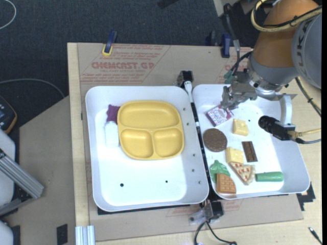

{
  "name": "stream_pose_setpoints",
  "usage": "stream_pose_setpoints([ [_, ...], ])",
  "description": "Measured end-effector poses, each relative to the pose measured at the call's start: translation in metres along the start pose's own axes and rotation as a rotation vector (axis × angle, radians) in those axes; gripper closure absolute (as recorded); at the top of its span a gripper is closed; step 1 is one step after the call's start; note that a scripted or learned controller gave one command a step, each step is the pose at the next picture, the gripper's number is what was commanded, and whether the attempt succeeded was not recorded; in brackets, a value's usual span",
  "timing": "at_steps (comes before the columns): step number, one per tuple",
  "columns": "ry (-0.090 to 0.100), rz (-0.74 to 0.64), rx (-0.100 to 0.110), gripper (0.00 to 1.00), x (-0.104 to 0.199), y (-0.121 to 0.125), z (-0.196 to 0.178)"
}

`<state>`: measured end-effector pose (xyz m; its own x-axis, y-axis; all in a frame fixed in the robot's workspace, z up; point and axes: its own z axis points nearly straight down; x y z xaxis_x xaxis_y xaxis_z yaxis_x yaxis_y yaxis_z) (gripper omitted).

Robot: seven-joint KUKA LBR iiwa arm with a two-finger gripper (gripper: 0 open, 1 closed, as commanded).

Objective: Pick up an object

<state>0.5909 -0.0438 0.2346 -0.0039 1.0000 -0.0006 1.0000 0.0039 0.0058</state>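
Observation:
My gripper [229,102] hangs low over the back left part of the right bin [294,160]. Just below and left of it lies a small pink and white packet [218,116], tilted, its upper corner right at the gripper's tip. Whether they touch is not clear. In front of the packet sit a round brown cookie [215,140] and a pale cheese wedge [240,127]. Nearer the front lie a yellow block [235,155], a brown chocolate bar [249,151], a pizza slice [244,172], a green cylinder [269,176] and a waffle [225,182] with a green piece [218,167].
The left bin [148,188] holds a yellow divided plate [150,129] and, at the plate's left side, a white bottle with a purple cap [111,125]. A raised rim [196,131] runs between the two bins. The arm [281,40] comes in over the right bin's back right.

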Motion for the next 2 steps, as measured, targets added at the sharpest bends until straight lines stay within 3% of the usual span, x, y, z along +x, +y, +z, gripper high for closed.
stream_pose_setpoints([
  [2, 0.001, 0.006, 0.009, 1.00, -0.013, -0.008, 0.012],
])
